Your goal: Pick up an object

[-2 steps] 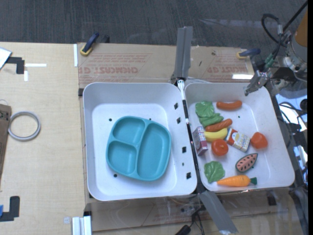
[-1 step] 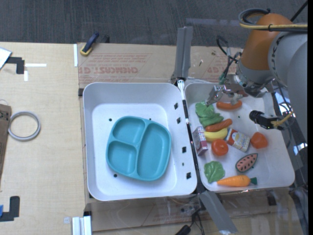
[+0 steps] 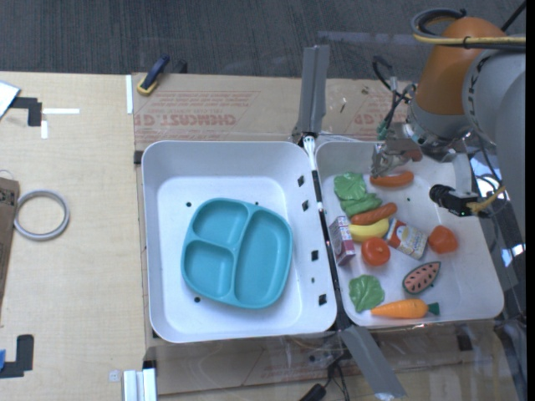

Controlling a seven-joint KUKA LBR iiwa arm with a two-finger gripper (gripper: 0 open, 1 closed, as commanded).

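My gripper hangs over the right bin's far end. An orange sausage lies directly beneath it, long axis left-right. I cannot tell whether it grips.

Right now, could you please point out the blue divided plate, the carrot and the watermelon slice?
blue divided plate (image 3: 236, 253), camera view, its central ridge.
carrot (image 3: 399, 309), camera view, mid orange body.
watermelon slice (image 3: 421, 276), camera view, its red face.

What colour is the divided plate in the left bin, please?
Light blue; the divided plate shows plainly in the camera view.
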